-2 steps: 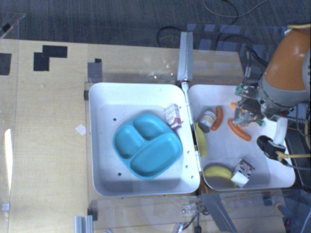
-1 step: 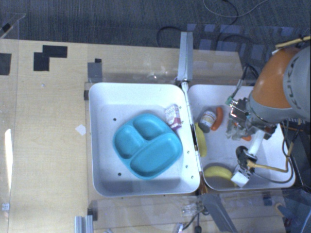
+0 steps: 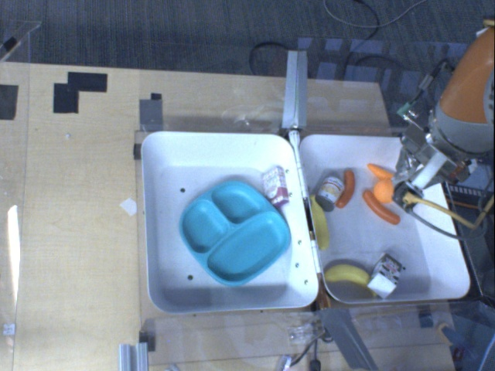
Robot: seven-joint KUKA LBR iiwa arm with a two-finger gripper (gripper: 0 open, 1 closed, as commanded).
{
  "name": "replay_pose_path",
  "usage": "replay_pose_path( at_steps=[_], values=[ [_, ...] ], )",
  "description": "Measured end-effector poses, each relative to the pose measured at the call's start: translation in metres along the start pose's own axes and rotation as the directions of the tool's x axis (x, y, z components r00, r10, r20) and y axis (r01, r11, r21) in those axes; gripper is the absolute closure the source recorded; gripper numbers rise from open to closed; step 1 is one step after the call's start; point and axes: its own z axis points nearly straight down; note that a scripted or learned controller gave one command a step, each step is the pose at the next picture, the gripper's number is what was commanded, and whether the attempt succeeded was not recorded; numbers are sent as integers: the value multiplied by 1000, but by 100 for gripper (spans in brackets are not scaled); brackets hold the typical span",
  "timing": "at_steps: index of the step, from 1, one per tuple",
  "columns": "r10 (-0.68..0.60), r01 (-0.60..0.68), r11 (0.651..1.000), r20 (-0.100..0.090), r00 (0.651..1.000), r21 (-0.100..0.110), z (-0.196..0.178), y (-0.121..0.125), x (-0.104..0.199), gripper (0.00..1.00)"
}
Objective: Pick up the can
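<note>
The can (image 3: 330, 190) is small, with a grey top and a dark label, and sits in the right bin (image 3: 433, 261) near its left wall. A reddish sausage (image 3: 348, 188) lies right against the can's right side. My gripper (image 3: 408, 167) hangs over the right part of that bin, well to the right of the can and apart from it. It is beside an orange carrot-like piece (image 3: 380, 171), and nothing shows between its fingers.
The right bin also holds an orange sausage shape (image 3: 381, 206), a yellow banana (image 3: 319, 224) along the left wall, a second banana (image 3: 348, 274) and a small white-and-dark box (image 3: 384, 276) at the front. In the left bin (image 3: 162, 284) are a blue divided plate (image 3: 234, 231) and a small packet (image 3: 275, 185).
</note>
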Motion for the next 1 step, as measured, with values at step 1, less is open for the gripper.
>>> replay_pose_path(
  at_steps=[1],
  values=[
    [73,-73,997,0,997,-1,-46,-5,-41,100]
  ],
)
